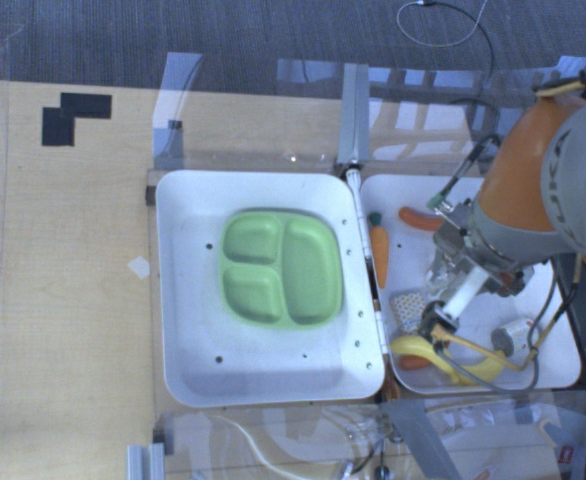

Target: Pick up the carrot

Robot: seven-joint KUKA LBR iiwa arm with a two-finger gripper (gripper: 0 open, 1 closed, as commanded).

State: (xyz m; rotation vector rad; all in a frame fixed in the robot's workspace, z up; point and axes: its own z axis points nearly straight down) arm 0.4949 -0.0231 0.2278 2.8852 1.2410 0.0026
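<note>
Approach is the step you are in: the gripper (435,320) hangs low in the right bin (563,373), jaw state impossible to tell, and the carrot (379,255) lies well off to its far-left by the bin's wall, ungrasped. You count one carrot, one banana (448,360) just under the tool, one green tray (279,268) and two bins; next you would carry the tool across and over the carrot.

One overhead camera, slanted down on both bins (263,388).

Glossy green plastic tray (279,268) lies in a smooth white plastic bin (188,358) on pale wood bench (63,298).
</note>
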